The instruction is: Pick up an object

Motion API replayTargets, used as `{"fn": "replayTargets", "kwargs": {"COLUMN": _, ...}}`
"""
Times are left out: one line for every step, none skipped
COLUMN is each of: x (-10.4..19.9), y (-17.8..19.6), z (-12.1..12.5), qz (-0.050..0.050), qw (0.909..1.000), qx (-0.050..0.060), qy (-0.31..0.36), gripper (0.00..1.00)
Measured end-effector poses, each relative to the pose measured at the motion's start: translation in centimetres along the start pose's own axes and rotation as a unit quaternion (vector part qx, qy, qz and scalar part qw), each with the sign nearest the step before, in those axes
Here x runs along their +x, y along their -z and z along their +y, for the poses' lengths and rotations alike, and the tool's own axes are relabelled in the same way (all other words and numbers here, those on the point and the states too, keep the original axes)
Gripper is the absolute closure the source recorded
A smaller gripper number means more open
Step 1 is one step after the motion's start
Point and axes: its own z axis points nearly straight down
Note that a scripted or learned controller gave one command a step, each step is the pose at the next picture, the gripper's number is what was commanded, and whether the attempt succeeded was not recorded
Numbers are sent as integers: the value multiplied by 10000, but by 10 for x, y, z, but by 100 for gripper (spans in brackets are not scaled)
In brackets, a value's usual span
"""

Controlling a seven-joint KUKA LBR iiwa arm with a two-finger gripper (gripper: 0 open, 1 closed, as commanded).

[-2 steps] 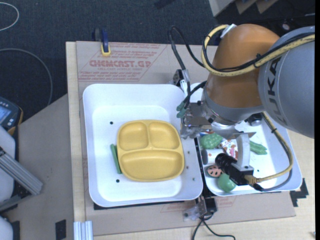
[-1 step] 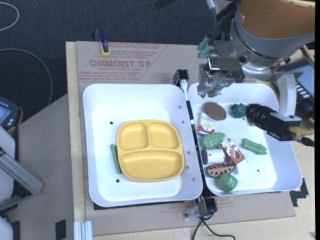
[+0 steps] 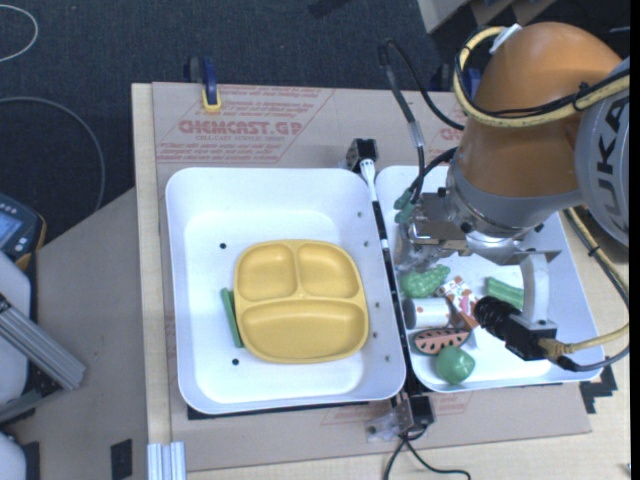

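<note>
Small toys (image 3: pixel 440 313) heaped in right white plastic bin (image 3: pixel 580 298), against its left wall: green pieces, red-white cylinder, watermelon slice, long axes mixed. Target undetermined. Two-finger gripper (image 3: pixel 418 268) lowered over heap, presumably for a pick; grip state cannot be told. Yellow divided plastic plate (image 3: pixel 300 301) in left white bin (image 3: pixel 190 268).

Looks like a robotics lab: a KUKA arm (image 3: pixel 540 118) over 2 white bins (image 3: pixel 190 268) on a cardboard-covered surface (image 3: pixel 250 118), loose cables (image 3: pixel 60 128) on dark carpet, aluminium framing (image 3: pixel 40 343) nearby.
</note>
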Motion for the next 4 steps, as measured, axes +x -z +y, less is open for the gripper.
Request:
{"fn": "replayTargets", "kwargs": {"x": -2, "y": 82, "z": 1, "qz": 19, "qw": 9999, "qx": -121, "qy": 38, "gripper": 100}}
{"fn": "replayTargets", "kwargs": {"x": 15, "y": -57, "z": 44, "qz": 7, "qw": 10000, "qx": -16, "qy": 31, "gripper": 100}}
{"fn": "replayTargets", "kwargs": {"x": 66, "y": -6, "z": 13, "qz": 22, "qw": 9999, "qx": -89, "qy": 57, "gripper": 100}}
{"fn": "replayTargets", "kwargs": {"x": 19, "y": 163, "z": 0, "qz": 35, "qw": 9998, "qx": -175, "qy": 23, "gripper": 100}}
